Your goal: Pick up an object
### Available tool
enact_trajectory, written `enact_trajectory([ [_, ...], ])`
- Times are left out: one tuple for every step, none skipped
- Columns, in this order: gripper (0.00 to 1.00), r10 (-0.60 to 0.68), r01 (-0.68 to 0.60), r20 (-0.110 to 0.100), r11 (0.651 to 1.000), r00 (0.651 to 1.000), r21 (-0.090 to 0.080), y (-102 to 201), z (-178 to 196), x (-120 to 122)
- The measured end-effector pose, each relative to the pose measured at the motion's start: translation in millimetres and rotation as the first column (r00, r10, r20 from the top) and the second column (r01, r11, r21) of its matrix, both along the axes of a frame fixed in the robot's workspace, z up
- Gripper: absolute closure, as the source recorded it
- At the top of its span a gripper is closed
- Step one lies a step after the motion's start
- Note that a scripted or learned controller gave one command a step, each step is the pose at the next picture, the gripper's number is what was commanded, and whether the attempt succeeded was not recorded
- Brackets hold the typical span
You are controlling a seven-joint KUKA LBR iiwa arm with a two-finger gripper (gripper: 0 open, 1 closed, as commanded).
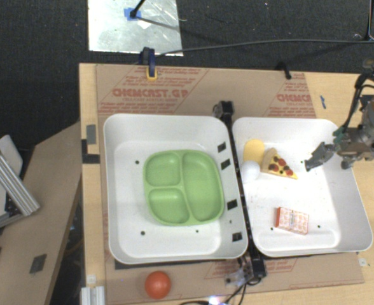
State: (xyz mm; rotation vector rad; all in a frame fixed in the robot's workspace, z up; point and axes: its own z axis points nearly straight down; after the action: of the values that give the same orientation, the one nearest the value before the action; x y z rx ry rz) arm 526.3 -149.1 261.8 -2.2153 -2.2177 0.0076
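In the right bin lie a pizza slice toy, a yellow rounded piece, a white egg-shaped piece and a red-and-white packet. My gripper hangs over the bin's upper right part, to the right of the pizza slice and apart from it. It is open, with nothing between its fingers. The left bin holds a green divided plate.
An orange ball rests on the bench in front of the left bin. Black clips run along the seam between the bins. A blue clamp and a foil sheet sit at the back.
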Motion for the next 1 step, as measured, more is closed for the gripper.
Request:
enact_trajectory([
  [0.00, 0.003, -0.003, 0.010, 1.000, 1.000, -0.002, 0.3, 5.3, 2.0],
])
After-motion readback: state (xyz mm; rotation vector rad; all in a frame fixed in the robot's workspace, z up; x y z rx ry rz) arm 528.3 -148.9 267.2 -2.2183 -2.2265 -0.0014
